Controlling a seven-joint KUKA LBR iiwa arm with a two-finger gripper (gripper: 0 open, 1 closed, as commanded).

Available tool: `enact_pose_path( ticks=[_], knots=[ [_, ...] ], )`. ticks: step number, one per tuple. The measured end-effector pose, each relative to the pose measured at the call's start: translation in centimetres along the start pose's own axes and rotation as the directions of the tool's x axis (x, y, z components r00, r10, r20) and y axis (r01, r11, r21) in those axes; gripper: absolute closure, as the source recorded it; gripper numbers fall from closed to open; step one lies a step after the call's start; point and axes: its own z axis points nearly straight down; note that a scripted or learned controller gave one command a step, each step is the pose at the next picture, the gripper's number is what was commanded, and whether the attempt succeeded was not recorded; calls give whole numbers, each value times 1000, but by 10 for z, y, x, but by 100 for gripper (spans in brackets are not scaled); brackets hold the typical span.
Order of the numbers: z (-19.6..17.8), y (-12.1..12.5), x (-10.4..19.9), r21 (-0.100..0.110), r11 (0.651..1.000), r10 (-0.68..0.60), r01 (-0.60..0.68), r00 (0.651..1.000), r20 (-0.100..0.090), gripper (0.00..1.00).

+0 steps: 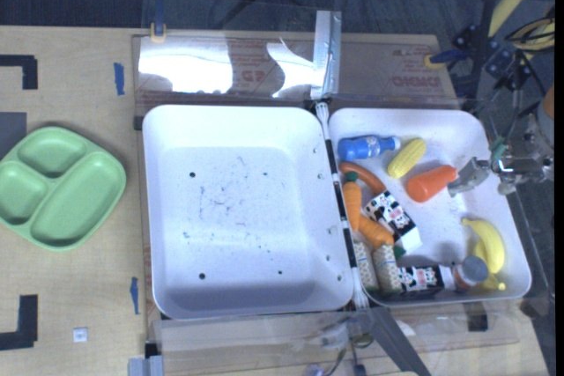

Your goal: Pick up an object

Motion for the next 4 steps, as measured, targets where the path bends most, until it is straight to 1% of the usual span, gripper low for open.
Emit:
enact_pose_path(
  ticks=[1, 2, 3, 4],
  knots=[
    [-31, -15, -38, -3, 1000, -4, 4, 1000, 2, 0],
    [-47, -40, -42, -2, 992, -130, 130, 992, 1, 0],
    [87, -33, -42, -1, 943, -332, 332, 943, 1, 0],
    [135, -37, -34, -5, 920, -392, 392, 920, -9, 0]
  ],
)
